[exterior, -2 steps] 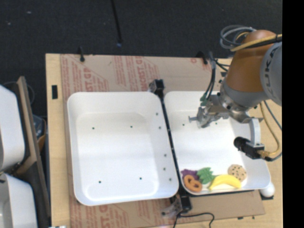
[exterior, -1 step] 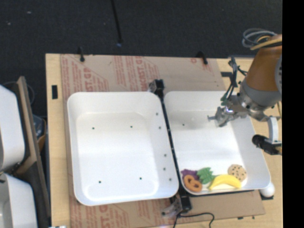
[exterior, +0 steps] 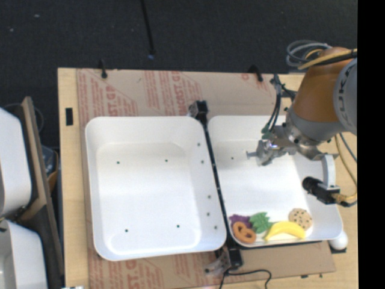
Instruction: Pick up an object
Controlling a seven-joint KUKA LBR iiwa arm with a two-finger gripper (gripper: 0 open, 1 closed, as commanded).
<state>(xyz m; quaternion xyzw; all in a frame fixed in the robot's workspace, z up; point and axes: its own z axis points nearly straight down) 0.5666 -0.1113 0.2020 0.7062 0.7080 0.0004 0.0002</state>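
Over the right bin [exterior: 240, 138], near its upper middle, the gripper [exterior: 262, 155] hangs from the grey arm [exterior: 319, 95] with the orange band, which reaches in from the right. Its metal tip points toward the left and sits above bare white floor. At this size the tip is a small blurred shape, so whether it is spread or pressed together cannot be told, and nothing is seen caught in it.

The toys lie well apart from the gripper, gathered along the bin's near edge at the lower right. A yellow banana [exterior: 284, 230] lies on its side there, with a round brown cookie [exterior: 300, 218] just beside it toward the right. A green leafy piece [exterior: 260, 221] sits at the banana's left end, and further left are a purple piece [exterior: 239, 220] and what looks like an orange pretzel [exterior: 243, 233], touching or nearly so.

The left bin [exterior: 150, 185] sits beside the right one, both resting on the cardboard-covered bench [exterior: 138, 92].
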